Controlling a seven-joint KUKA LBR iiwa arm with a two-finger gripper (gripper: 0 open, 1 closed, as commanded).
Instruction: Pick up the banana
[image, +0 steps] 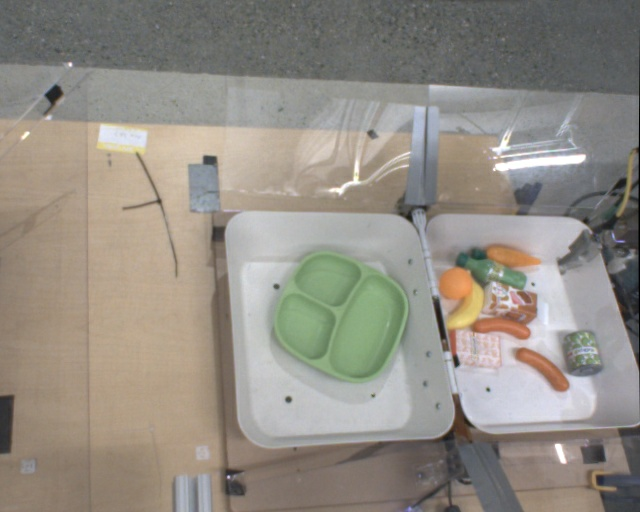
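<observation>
The yellow banana (466, 308) lies curved in the left part of the right bin (590, 400), just below an orange (455, 283) and touching a snack packet (510, 299). My gripper (580, 254) hangs at the bin's upper right edge, well to the right of the banana and apart from it, with nothing seen in it. Most of the arm is cut off by the frame's right side.
A green bottle-like item (492, 271) and a carrot (516, 257) lie above the banana. Two sausages (502, 327) (543, 368), a red-white packet (478, 349) and a green can (582, 352) lie below and right. The left bin (250, 400) holds a green divided plate (342, 316).
</observation>
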